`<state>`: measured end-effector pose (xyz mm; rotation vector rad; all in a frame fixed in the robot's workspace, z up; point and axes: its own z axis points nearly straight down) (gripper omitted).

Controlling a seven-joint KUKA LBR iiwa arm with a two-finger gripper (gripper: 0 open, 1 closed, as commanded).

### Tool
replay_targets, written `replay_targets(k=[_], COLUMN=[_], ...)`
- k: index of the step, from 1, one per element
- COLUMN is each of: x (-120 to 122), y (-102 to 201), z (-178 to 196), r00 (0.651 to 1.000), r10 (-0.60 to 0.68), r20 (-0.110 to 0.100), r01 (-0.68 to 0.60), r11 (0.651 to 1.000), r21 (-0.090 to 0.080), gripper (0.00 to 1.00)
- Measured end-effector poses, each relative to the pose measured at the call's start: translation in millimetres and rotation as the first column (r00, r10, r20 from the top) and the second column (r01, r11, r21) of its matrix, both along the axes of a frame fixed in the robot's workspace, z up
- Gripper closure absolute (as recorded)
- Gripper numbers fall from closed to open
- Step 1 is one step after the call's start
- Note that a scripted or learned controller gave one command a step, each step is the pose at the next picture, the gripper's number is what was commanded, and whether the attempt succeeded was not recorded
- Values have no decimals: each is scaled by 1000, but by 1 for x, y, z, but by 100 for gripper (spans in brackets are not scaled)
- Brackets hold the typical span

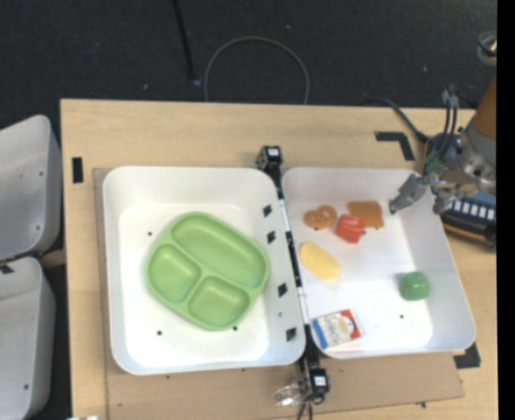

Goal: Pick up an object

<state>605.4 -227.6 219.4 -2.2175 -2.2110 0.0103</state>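
The right bin (pixel 445 261) holds several small items: an orange ring (pixel 320 218), a brown toast slice (pixel 366 212), a red piece (pixel 350 229) touching the toast, a yellow lump (pixel 320 262), a green ball-like piece (pixel 414 285) and a small white carton (pixel 337 328) at the front left corner. My gripper (pixel 412 191) hangs over the bin's back right part, just right of the toast and apart from it. Nothing shows in its grasp.
The left bin (pixel 126 234) bears a green divided plate (pixel 206 270). A black-clipped divider (pixel 283 243) runs between the bins. Cables and a dark block (pixel 467 213) lie by the right bin's far right edge.
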Motion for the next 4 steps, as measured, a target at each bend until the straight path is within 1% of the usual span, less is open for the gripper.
replay_targets(k=[1,2,3,4], x=[3,9,2,1], y=[1,6,3,1], z=[8,-48,-92,-119], r00=[1000,1000,1000,1000], r10=[4,7,3,2], r20=[12,9,10,10], r01=[-4,-7,-3,-2], r11=[1000,1000,1000,1000], r21=[-3,-4,-5,-6], gripper=[0,0,0,0])
